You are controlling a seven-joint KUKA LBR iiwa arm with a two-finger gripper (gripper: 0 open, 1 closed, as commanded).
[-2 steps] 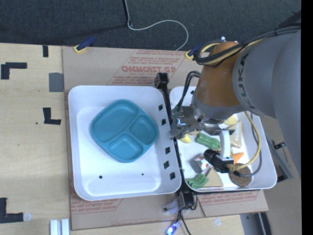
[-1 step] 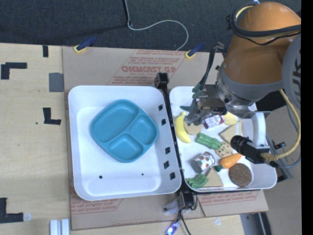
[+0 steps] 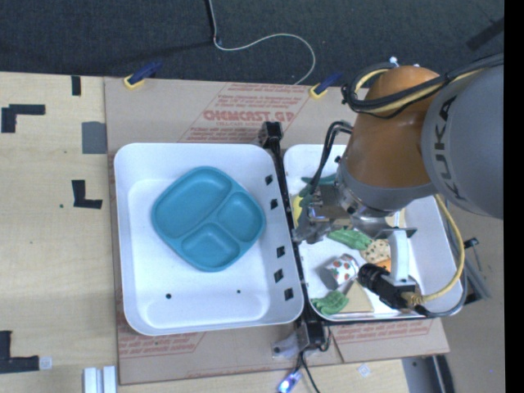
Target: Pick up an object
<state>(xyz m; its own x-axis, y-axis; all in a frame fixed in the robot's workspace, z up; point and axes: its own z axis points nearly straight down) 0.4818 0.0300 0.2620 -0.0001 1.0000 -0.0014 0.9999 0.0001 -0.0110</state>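
Arm low over right bin (image 3: 449,244), gripper (image 3: 315,215) near its left wall above the clutter: green piece (image 3: 354,238), grey-white lump (image 3: 340,270); finger state cannot tell; advise centring on one isolated item, clear of the wall, before closing.

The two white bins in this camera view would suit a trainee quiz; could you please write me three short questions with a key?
1. True or false: the blue divided plate lies in the left bin.
2. Which bin is the arm's orange band above? A) left B) right
3. Fill in: the plate has ___ compartments.

Key: 1 true. 2 B, the right bin, which holds small items such as a green piece. 3 three.
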